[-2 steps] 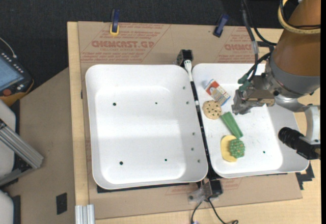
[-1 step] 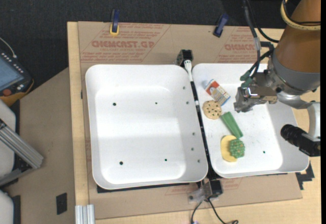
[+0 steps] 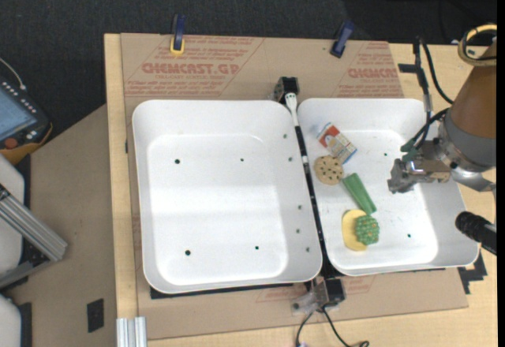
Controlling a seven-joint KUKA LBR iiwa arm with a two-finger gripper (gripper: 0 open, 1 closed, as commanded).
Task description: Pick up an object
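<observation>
Right now I see a green stick [image 3: 359,192] lying slanted in the right bin [image 3: 394,259], beside a round cookie [image 3: 327,170]. Gripper [image 3: 397,178] hovers nearby, grip unreadable. Both bins sit on cardboard [image 3: 237,61] over dark floor.

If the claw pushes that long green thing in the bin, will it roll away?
Probably a little. The long green thing looks rounded like a stick, so a sideways push could roll it. It lies slanted between the round cookie and the yellow and green lump, which might stop it. It looks small, likely light.
</observation>
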